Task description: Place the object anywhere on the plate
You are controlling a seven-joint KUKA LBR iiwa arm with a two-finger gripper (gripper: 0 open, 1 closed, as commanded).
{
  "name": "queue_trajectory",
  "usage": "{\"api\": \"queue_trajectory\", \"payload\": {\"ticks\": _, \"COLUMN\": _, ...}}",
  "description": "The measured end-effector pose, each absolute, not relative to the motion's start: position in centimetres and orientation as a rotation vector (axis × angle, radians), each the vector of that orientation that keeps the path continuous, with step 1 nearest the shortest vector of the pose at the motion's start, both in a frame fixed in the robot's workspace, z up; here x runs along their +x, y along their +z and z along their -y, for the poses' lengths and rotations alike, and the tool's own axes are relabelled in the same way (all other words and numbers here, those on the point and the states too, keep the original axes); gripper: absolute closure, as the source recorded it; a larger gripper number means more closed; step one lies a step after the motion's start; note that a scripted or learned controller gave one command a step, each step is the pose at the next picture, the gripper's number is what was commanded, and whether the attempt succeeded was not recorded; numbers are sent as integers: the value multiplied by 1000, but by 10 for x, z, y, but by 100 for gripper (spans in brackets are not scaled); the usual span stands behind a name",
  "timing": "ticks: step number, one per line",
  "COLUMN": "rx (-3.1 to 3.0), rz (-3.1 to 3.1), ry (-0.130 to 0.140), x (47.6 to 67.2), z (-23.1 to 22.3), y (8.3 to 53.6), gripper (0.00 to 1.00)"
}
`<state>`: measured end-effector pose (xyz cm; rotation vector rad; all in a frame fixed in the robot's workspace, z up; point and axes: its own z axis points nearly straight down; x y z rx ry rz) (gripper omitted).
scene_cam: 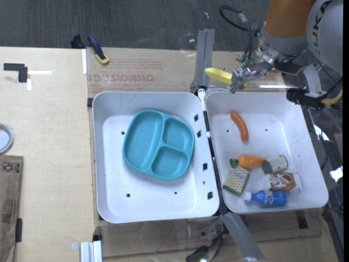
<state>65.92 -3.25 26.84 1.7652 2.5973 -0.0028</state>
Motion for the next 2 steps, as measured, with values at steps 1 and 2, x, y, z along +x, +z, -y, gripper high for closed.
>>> {"api": "queue_trajectory", "payload": {"ticks": 1, "rx": 1625, "rz": -2691, "ry": -5, "x": 593, "z": -110, "y": 195, "gripper": 100}}
{"api": "queue_trajectory", "payload": {"ticks": 2, "rx": 1626, "rz": -2690, "ry": -5, "x": 594, "z": -110, "y": 195, "gripper": 0}}
